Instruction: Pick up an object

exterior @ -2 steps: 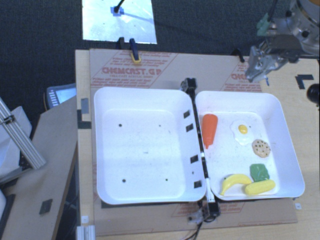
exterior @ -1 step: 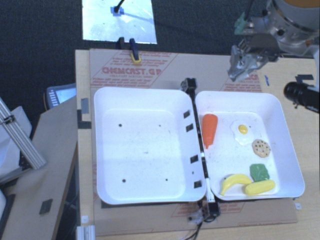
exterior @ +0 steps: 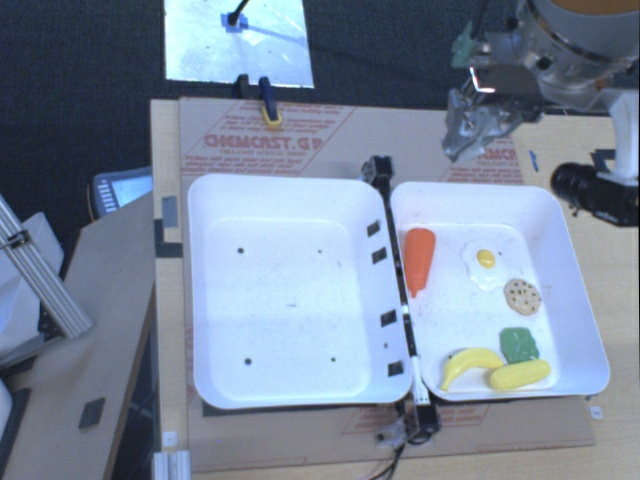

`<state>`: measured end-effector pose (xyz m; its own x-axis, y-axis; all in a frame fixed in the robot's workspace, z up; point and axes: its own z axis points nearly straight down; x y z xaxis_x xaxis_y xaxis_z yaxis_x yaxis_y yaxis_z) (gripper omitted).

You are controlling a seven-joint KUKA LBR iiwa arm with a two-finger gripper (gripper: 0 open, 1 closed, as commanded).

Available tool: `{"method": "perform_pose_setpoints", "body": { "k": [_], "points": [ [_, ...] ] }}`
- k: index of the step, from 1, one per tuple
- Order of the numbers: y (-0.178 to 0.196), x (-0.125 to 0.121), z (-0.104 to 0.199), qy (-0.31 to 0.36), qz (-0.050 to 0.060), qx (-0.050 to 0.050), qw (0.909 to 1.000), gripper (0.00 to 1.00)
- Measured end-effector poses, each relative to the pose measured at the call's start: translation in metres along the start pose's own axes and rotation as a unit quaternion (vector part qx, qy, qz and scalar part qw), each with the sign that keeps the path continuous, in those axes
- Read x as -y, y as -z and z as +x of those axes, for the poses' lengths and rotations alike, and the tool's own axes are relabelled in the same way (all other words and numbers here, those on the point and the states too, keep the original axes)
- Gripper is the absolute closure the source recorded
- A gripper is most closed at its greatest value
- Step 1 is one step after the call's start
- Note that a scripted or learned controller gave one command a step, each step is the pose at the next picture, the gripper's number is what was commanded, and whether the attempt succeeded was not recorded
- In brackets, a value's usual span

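Carrot (exterior: 418, 259) lies in right bin (exterior: 570, 230), near its left wall, orange, long axis pointing toward the bin's near edge, tapering that way. Gripper (exterior: 478, 128) hangs above the cardboard sheet (exterior: 262, 138) beyond the right bin's far rim, well apart from the carrot and everything else in the bin. Nothing between its fingers; how far they are spread cannot be told, since the metal parts blur together. Arm (exterior: 580, 18) enters from the upper right, orange band at the top edge.

Other items in the right bin: fried egg (exterior: 485, 263) right of the carrot, apart from it. Cookie (exterior: 522, 295) just below and right of the egg, close to it. Green piece (exterior: 518, 343) near the front right corner. Banana (exterior: 468, 365) at the front, curved. Yellow piece (exterior: 520, 374) just right of the banana, touching or nearly touching both it and the green piece.

Left bin (exterior: 200, 268) sits beside the right one, the two joined along a black hinge strip (exterior: 392, 268).

Silver plate (exterior: 238, 26) lies on the dark floor beyond the bench. A yellow and black clamp (exterior: 268, 103) grips the far edge of the cardboard.
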<state>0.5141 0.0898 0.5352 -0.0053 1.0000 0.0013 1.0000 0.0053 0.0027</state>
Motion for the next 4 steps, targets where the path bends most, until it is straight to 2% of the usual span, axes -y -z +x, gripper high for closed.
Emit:
{"method": "perform_pose_setpoints", "body": {
  "k": [2, 3, 4],
  "points": [
    [0.000, -0.006, 0.041, 0.000, 0.000, 0.000, 1.0000, 1.00],
    [-0.001, -0.024, 0.060, 0.000, 0.000, 0.001, 1.0000, 1.00],
    [0.000, -0.010, 0.102, 0.001, 0.000, -0.001, 1.0000, 1.00]
  ]
}}
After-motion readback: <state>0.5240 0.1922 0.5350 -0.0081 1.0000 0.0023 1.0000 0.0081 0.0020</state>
